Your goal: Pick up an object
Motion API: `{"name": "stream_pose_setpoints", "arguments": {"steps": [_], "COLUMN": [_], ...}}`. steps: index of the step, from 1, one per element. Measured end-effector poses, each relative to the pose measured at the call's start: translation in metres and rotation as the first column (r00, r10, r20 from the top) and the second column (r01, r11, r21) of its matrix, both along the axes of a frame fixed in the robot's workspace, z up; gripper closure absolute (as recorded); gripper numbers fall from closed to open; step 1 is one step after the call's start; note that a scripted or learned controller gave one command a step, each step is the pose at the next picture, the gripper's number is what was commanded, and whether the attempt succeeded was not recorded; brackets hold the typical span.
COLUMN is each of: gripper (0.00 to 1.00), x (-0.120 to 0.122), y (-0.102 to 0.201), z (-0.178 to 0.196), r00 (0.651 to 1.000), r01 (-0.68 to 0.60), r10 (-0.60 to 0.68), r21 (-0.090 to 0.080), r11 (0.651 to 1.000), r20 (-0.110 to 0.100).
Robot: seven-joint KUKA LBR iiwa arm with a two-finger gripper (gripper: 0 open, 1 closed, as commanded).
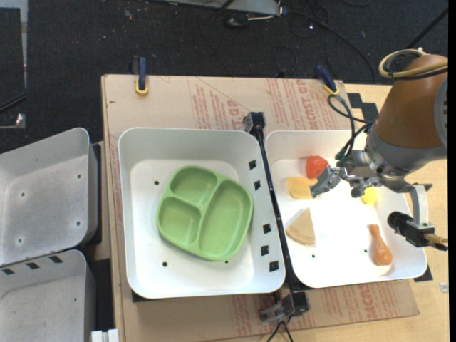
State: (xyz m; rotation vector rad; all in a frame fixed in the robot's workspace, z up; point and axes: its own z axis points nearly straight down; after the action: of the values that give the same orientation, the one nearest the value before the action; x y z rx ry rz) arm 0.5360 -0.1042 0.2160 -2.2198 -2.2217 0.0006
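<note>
Jaws point(326, 182) hover beside the yellow rounded plastic lump point(300, 187); their opening I cannot tell, nothing visibly gripped, pick-up not yet done.

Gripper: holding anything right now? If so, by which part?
Cannot tell. The gripper sits low over the right bin, between the red piece and the yellow piece; nothing visibly held.

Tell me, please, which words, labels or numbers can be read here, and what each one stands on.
Red print on the cardboard under the bins, near its far edge: there, but upside down and too faint to read.
More red print near the cardboard's front edge: too blurred to read.
No readable text on the green plate, the right bin or the gripper.
</note>
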Motion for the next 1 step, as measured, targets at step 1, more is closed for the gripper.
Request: {"name": "stream_pose_setpoints", "arguments": {"steps": [1], "gripper": [0.00], "x": [-0.0007], "y": [-0.0102], "z": [-0.0538], "r00": [1.000], "r01": [0.003], "r10": [-0.003], "r21": [0.000], "r11": [1.000], "r20": [-0.004]}}
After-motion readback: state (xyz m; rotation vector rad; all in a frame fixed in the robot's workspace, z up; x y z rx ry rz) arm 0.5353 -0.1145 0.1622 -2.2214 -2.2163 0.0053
